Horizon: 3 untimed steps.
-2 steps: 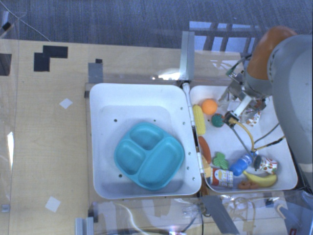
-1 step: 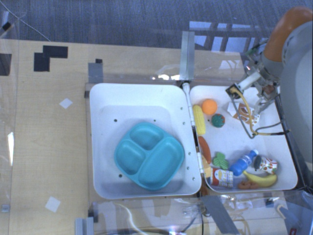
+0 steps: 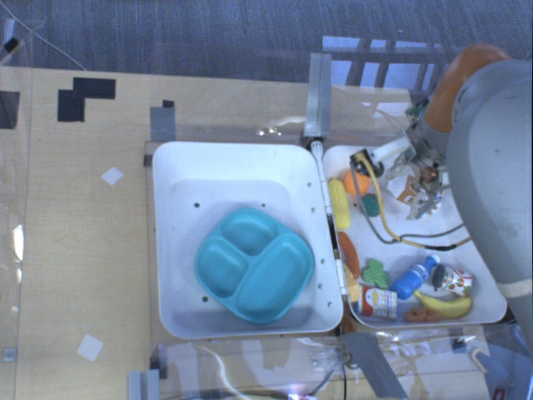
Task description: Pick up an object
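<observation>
From above, two shallow white bins are sitting side by side on a pale wooden bench (image 3: 75, 248). The left bin (image 3: 179, 223) is holding one blue divided plate (image 3: 254, 262) with three compartments, lying toward the near right part of the bin floor. The right bin (image 3: 491, 311) is holding a loose clutter of small toy foods: one yellow corn cob (image 3: 338, 203) lying along the left wall, one orange ball (image 3: 356, 183) just beside it, one red sausage (image 3: 349, 254) below the corn, one green leafy piece (image 3: 375, 272), one blue bottle (image 3: 412, 278), one banana (image 3: 443, 306) along the near edge, one small can (image 3: 378, 303) and one small carton (image 3: 454, 282). The bench is carrying black tape marks at its far left, and grey carpet (image 3: 208, 23) is stretching beyond it. The grey arm (image 3: 495, 165) with its orange band (image 3: 466, 77) is reaching in from the right, covering much of the right bin. The gripper (image 3: 423, 192) is hanging over the far part of that bin, with a yellow and a black cable looping below it; whether its claw is spread or closed cannot be told, and nothing can be seen between its tips.
</observation>
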Available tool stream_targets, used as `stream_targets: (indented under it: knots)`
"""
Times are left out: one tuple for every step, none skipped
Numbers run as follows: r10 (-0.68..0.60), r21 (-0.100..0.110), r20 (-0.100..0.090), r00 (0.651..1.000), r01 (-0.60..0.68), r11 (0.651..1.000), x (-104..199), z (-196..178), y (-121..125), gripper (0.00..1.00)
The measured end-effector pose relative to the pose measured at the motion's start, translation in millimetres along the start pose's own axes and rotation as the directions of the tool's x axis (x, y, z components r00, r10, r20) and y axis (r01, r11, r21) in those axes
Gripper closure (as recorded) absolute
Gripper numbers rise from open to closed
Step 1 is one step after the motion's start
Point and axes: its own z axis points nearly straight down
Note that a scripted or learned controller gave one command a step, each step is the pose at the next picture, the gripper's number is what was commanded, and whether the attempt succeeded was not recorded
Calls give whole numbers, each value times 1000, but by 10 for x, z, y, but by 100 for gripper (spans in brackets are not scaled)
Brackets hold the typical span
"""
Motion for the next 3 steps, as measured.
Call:
stream_targets:
  knots:
    - [51, 3, 3, 999, -51, 999, 126, 273, 13, 0]
    - [57, 3, 3, 998, -57, 998, 198, 271, -246, 0]
    - [-208, -1, -2, 978, 208, 978, 64, -729, -475, 0]
